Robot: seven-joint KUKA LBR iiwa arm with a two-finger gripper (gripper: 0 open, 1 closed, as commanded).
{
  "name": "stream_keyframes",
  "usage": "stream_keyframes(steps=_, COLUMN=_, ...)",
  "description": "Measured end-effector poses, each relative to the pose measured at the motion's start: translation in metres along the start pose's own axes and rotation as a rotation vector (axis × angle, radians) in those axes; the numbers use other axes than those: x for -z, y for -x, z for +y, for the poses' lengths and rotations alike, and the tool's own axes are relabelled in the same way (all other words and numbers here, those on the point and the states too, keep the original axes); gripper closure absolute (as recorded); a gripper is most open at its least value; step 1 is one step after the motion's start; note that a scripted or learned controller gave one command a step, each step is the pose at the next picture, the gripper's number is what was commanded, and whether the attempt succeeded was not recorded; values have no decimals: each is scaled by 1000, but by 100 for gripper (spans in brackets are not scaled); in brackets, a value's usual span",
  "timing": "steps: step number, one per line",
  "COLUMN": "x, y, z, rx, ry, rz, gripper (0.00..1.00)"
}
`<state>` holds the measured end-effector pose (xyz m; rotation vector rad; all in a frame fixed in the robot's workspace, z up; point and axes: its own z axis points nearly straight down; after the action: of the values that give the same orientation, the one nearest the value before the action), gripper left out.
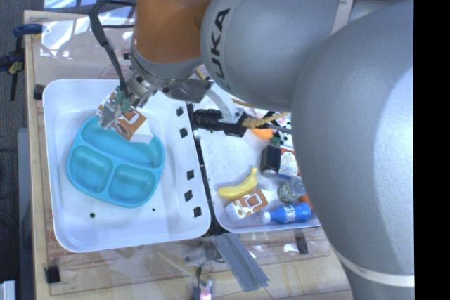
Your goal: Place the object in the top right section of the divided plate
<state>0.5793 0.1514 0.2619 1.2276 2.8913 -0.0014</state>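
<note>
The pincer (114,111) sits low over the left bin (60,98), at the upper edge of the plate (116,166). A small carton (129,123), orange and white, lies directly at the fingertips and partly under them; contact appears likely, but whether the carton is gripped between the fingers cannot be told, and the width of the opening cannot be told either. The arm (281,53) enters from the right, its large grey body covering much of the right bin (232,172), with the orange band (169,10) just above the wrist and the wrist angled down and leftward. The carton overlaps the plate's upper rim, at the plate section nearest the pincer. The blue divided plate extends below and left of the pincer, flat on the bin floor. Well to the right of the pincer and lower, in the right bin, lie a banana (239,186), a second carton (249,206), a blue bottle (288,214) and a dark can (271,159), close together.
</note>
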Motion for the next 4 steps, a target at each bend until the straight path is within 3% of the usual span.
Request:
stream_keyframes(steps=1, x=9, y=0, z=0, rx=3, ry=-2, rz=0, gripper=100)
stream_keyframes(steps=2, x=-8, y=9, z=-25, rx=122, ry=-3, rz=2, gripper=100)
stream_keyframes(steps=4, x=11, y=9, z=-23, rx=129, ry=-5, rz=2, gripper=100)
